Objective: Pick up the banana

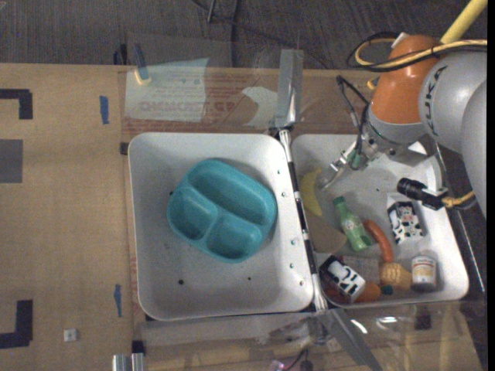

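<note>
The banana (311,193) lies in the right bin (456,280), against its left wall, a pale yellow curve running near-to-far just beside the divider between the two bins. The gripper (334,178) hangs over the far-left part of that bin, slightly right of and just above the banana's far end, reaching in from the right under the orange-banded wrist. Whether the claw is spread or pressed together cannot be told at this angle, and nothing can be seen between it. This looks like the approach step: the arm is positioning over the fruit, and the grasp is not yet made. The next move calls for a small shift left and toward the near side to centre on the banana's middle, then a descent with care for the bin wall close alongside. A green bottle (352,225) lies just right of the banana and could be nudged. The left bin (155,284) holds a teal divided plate (222,209).
</note>
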Motion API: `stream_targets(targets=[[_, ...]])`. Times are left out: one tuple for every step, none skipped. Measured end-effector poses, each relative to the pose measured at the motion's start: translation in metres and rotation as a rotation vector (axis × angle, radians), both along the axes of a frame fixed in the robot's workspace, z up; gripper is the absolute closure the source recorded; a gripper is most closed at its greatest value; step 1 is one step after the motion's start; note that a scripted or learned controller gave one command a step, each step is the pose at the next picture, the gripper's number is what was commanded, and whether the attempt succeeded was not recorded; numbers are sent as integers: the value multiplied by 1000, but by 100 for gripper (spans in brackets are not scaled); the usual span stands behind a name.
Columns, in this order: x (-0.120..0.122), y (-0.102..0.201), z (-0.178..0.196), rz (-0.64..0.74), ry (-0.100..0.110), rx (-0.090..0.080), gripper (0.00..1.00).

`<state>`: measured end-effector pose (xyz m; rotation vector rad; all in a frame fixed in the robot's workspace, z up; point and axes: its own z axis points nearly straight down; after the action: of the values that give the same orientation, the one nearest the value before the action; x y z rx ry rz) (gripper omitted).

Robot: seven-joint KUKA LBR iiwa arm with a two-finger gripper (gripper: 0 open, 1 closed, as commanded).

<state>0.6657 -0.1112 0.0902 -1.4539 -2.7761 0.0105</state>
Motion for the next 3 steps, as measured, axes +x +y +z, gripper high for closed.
stream_targets(targets=[[-21, 11, 23, -44, -12, 3, 0], [2, -5, 0, -280, -13, 0, 0], [3, -54, -2, -759, -19, -3, 0]])
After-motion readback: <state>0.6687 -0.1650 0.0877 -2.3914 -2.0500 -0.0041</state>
